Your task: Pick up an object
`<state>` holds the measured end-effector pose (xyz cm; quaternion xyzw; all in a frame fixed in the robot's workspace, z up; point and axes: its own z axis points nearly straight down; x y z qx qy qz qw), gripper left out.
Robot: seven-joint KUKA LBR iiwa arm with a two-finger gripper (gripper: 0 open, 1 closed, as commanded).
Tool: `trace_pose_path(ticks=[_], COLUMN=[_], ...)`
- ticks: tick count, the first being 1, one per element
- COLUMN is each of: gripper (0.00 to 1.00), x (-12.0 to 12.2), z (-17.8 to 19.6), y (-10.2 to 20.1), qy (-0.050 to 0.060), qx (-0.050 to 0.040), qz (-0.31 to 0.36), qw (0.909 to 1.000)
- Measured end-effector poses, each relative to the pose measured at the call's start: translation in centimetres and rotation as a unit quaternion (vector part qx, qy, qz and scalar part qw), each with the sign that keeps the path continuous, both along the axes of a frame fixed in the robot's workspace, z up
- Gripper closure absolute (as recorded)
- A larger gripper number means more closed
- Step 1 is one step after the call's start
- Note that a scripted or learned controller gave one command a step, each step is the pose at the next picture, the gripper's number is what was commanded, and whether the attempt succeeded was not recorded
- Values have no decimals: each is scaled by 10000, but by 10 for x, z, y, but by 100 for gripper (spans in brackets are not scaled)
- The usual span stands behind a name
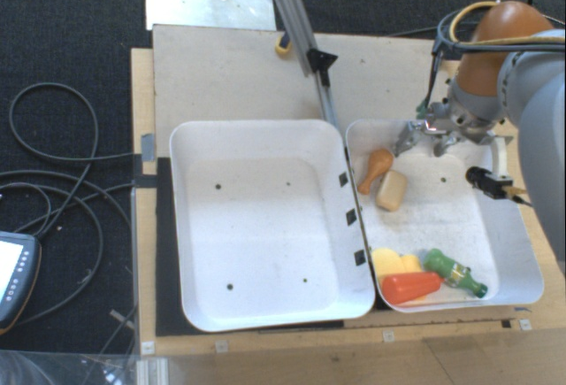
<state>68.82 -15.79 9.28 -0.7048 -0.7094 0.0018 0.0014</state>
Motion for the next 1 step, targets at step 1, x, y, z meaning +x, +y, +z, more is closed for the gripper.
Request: trace_pose_path(ticks=[1], gripper=[100], x=[2], z=[14], y=[0], qy=[-29], qx=[-9], qz=[17], qw=[10000])
